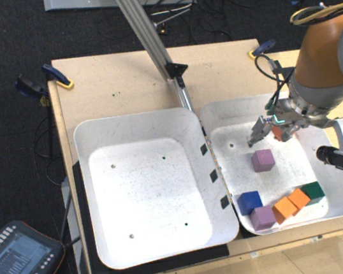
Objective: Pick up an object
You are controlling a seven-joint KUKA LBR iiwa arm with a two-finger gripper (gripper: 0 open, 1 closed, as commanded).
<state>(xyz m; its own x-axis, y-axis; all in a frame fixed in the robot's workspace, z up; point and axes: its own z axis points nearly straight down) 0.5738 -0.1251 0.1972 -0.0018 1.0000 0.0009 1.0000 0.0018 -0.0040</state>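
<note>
Grey arm (318, 87), orange band, black cables, metal tool (267, 131).

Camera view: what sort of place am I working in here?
Most likely a robotics lab test cell: a wooden bench clamped at the corners, two white bins with coloured blocks, and a teach pendant on the dark floor.

Five loose blocks (263, 160), right bin

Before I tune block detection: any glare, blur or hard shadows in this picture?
Camera view: light is even and soft, with no hard shadows; the right bin shows mild sheen, no blown glare; the purple block is sharp; the gripper looks slightly soft.
</note>
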